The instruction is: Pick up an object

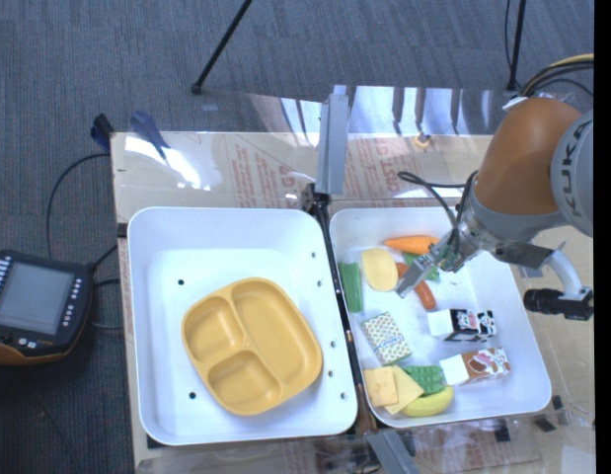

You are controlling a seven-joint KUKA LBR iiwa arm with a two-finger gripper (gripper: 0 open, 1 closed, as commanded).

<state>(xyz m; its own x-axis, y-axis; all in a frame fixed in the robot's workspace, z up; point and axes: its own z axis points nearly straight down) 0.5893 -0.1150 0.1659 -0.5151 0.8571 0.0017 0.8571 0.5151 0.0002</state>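
Gripper [420,276] low in the right bin [522,349], just right of the pale yellow food piece [380,269], finger state impossible to tell, orange carrot [411,244] just above (toys crowd nearby).

Robot lab: tripod legs [229,33], teach pendant [34,306].

Bench [226,166] with two bins

Brown-topped bench, frame centre: left white bin [157,255] and right white bin [517,349] side by side, touching along the middle.
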